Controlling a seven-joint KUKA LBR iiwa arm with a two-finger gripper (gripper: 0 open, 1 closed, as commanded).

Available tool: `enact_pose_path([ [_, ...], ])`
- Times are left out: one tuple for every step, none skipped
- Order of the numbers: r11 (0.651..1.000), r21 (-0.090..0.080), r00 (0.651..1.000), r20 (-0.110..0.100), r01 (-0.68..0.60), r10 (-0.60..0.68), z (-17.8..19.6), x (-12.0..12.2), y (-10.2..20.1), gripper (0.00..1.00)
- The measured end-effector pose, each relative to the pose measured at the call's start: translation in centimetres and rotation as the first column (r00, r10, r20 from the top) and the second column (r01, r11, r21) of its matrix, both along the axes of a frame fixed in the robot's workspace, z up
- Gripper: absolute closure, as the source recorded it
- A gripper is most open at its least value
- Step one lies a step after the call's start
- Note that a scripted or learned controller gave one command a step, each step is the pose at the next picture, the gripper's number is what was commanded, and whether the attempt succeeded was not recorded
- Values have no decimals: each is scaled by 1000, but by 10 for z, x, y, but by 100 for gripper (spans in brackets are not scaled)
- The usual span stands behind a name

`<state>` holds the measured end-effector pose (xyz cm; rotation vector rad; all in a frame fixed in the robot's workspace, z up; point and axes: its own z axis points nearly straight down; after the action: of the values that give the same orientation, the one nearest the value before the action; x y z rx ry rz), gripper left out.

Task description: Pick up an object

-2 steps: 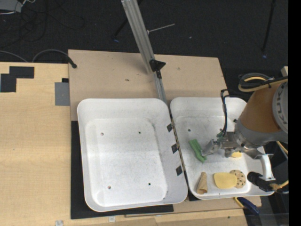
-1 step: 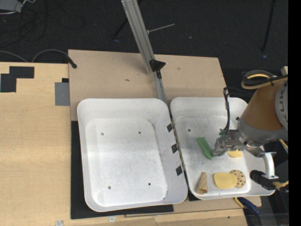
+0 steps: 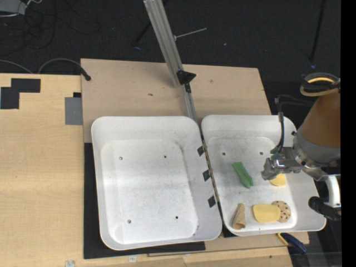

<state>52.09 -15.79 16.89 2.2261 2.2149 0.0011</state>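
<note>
The arm [image 3: 322, 129] reaches in from the right edge, its orange band above the grey wrist. The wrist bends down and to the left over the right bin's [image 3: 245, 128] right side. The gripper [image 3: 274, 170] hangs low near that bin's right rim, pointing down toward the floor of the bin.

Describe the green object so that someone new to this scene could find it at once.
Of the two white bins, look in the right bin. Near its middle lies the green block, a short slanted bar just left of the gripper. It is the one green item; its neighbours are yellow, tan or cookie-like.
</note>
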Motion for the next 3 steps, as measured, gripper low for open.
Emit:
enact_pose_path([
  [1000, 0, 1000, 1, -5, 5, 43, 3, -2, 100],
  [1000, 0, 1000, 1, -5, 5, 86, 6, -7, 100],
  [1000, 4, 1000, -6, -8, 8, 71, 0, 45, 100],
])
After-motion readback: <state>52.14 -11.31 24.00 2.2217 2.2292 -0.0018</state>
